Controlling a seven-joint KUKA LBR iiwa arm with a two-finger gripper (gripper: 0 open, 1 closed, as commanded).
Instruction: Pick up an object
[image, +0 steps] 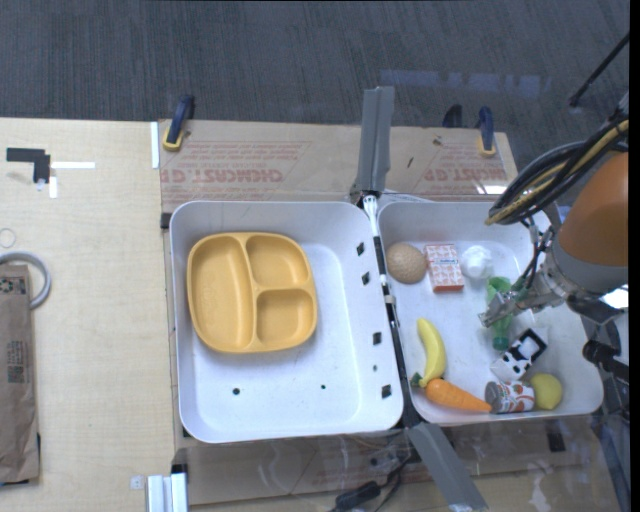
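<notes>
At right of frame, over the right bin: gripper low beside green item, finger state impossible to tell. Risk: crowded neighbours nudged, grasp slipping off.

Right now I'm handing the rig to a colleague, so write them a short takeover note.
Gripper: low over the right bin, beside a green item; no object seen held.
Right bin: banana, carrot, brown ball, red-and-white box, lemon.
Left bin: yellow divided plate.
Done: nothing lifted.
Left: grasp one object and raise it.
</notes>
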